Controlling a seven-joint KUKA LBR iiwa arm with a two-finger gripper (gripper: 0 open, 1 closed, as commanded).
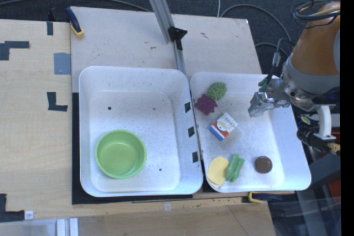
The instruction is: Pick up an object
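My gripper (256, 108) hangs over the right bin (287, 135), near its right side, with nothing seen between its fingers. In that bin lie a green knobbly object (217, 90), a purple object (205, 103), a small white box with red and blue print (223, 126), a yellow piece (218, 169), a green piece (235, 167) and a brown ball (263, 163). The white box is left of and below the gripper, apart from it.
The left bin (133, 91) holds a green bowl (120, 153) at its front left. A grey metal pole (160, 3) slants down to the divide between the bins. The wooden bench spreads to the left, with cables at the back.
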